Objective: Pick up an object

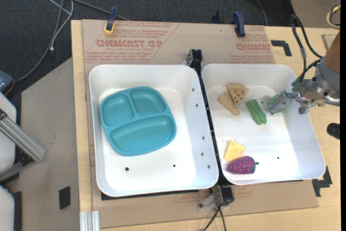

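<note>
The right bin (303, 138) holds several toy foods: a green pickle-like piece (256, 111), two tan bread or waffle wedges (233, 98), a yellow cheese wedge (233, 150) and a purple bunch of grapes (241, 165). My gripper (281, 101) reaches in from the right and hangs over the bin's upper right part, just right of the green piece. Nothing shows in its grasp.
In the left bin (108, 170) lies a teal divided plate (138, 120). A black divider with clips (203, 116) runs between the bins. Blue clamps (112, 19) (238, 23) hold the cardboard base at the back, and cables trail near the arm at the right.
</note>
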You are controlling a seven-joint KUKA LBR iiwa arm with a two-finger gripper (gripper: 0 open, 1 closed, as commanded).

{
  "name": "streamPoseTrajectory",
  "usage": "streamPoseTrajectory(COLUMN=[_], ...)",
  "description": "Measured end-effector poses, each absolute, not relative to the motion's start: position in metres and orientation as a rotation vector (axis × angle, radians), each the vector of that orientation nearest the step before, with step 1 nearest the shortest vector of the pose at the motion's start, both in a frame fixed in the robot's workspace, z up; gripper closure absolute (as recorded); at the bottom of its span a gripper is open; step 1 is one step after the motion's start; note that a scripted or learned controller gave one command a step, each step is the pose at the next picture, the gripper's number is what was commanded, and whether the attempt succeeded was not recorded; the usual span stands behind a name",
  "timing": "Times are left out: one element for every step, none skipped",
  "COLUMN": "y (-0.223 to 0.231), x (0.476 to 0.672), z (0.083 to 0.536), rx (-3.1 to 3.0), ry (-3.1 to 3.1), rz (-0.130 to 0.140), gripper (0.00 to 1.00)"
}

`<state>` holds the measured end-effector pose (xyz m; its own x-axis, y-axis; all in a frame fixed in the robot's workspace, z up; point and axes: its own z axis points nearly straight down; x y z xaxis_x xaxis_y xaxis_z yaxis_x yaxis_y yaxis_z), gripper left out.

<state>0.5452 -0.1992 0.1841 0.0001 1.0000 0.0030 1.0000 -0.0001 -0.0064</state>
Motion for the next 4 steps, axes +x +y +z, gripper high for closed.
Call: streamPoseTrajectory(y=[-0.199, -0.2, -0.203, -0.198], x=[0.545, 0.547, 0.557, 0.553], z=[0.142, 0.156, 0.217, 0.279], rx=[-2.217, -2.222, -2.226, -2.225], ry=[-2.217, -2.221, -2.228, -2.229], rz=[0.003, -0.002, -0.005, -0.006], gripper=[0.0, 1.0, 1.0, 1.0])
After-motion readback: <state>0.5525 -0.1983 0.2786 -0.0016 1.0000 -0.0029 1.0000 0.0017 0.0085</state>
